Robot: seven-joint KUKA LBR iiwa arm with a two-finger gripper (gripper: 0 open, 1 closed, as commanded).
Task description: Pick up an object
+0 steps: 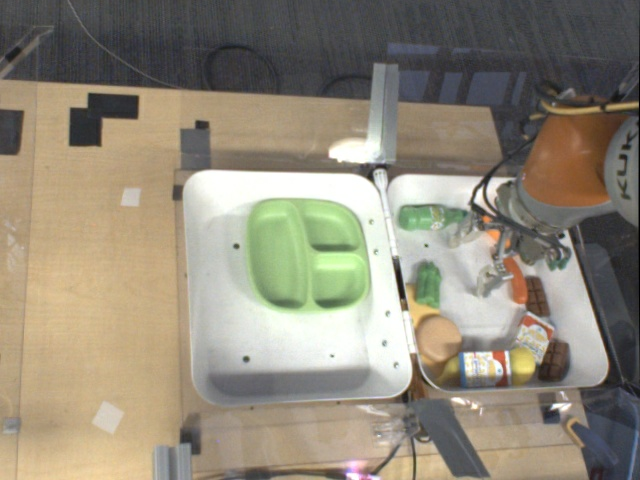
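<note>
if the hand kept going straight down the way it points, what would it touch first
Probably the bare white floor of the right bin, just left of the orange carrot-shaped toy; the hand hangs above that spot, though depth is unclear.

pincer [492, 273] hovers over the right bin [590, 313] beside an orange carrot [518, 283]

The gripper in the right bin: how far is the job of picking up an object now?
Done: the gripper is inside the right bin, among the objects. In hand: nothing; no object shows between its fingers, and it hangs above the bare floor of the bin, near the orange carrot. Left: to close on one object, such as the green bottle, and lift it.
</note>
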